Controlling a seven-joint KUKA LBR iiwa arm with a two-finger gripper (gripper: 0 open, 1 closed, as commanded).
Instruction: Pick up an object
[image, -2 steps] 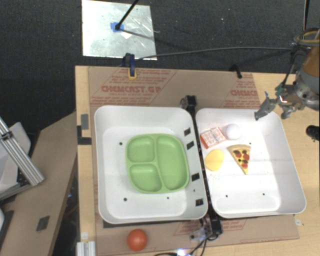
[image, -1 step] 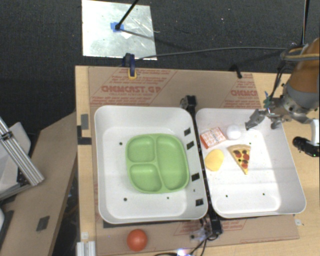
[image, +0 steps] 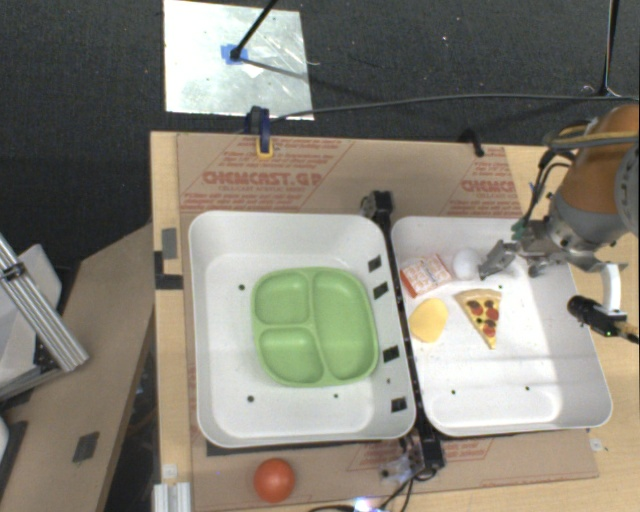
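Arm (image: 600, 180): grey casing, rounded, with a broad orange band above the wrist. Thin dark cables loop along its left side. End piece is grey metal, angular, narrowing toward the jaws.

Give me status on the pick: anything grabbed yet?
Done: the claw is over the right bin, near the white ball. In hand: nothing visible; pizza slice, yellow piece and red-white packet all lie on the bin floor. Left: close on one item and lift it.
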